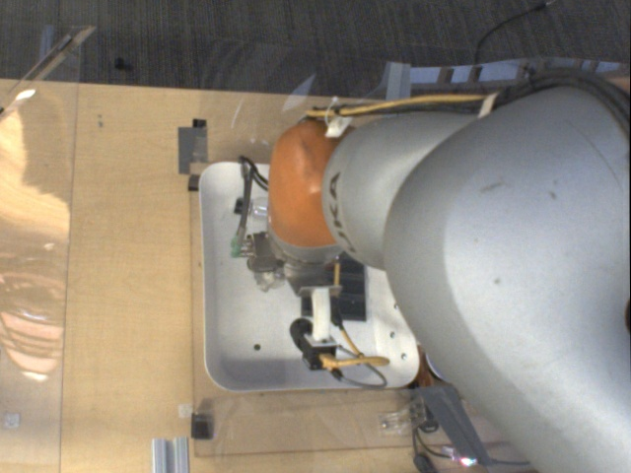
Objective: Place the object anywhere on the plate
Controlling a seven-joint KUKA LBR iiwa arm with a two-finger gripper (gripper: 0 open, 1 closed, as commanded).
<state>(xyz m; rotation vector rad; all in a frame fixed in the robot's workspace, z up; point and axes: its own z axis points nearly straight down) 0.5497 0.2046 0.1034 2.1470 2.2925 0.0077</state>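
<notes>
I hang low over the white bin [225, 348], my gripper [264, 262] close above its floor toward its left wall, about midway along that wall. The orange band [296, 190] of my wrist stands directly over the gripper, and the thick grey arm [493, 254] covers the bin's whole right side. Whether my jaws are apart, together or clamped on anything I cannot tell, because my own wrist hides them. I also cannot tell where the object lies. The bare floor along the bin's left and near edges carries nothing I would call it, so I judge it to be under me or behind my arm, and the plate is likewise hidden from here. That blindness is the main risk. If I lift away believing I have a hold and have none, I will carry nothing across and release over the plate to no purpose. I am also near the bin's left wall and could nudge a small thing against it. A yellow cable [360, 360] loops down near the bin's near edge and might drag across the floor.
</notes>
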